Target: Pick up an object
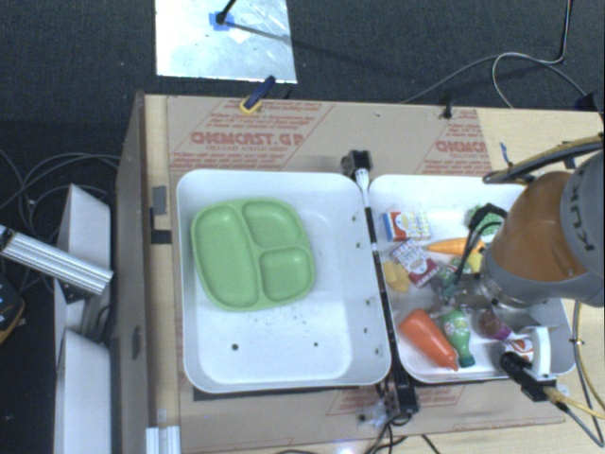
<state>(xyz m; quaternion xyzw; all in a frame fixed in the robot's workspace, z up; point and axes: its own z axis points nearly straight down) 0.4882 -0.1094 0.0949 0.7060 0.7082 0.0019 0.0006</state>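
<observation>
Camera view: the arm [544,239] enters from the frame's right edge and bends down over the right bin [444,372]. Its grey and orange wrist covers the gripper; grip state cannot be told. Just left of the wrist, at lower centre-right, lies an orange carrot-shaped toy [427,339], long axis diagonal, upper left to lower right. A green divided plate [253,253] sits in the left bin [274,367].

Dark carpet floor [397,26], cardboard-topped bench [312,126]
</observation>
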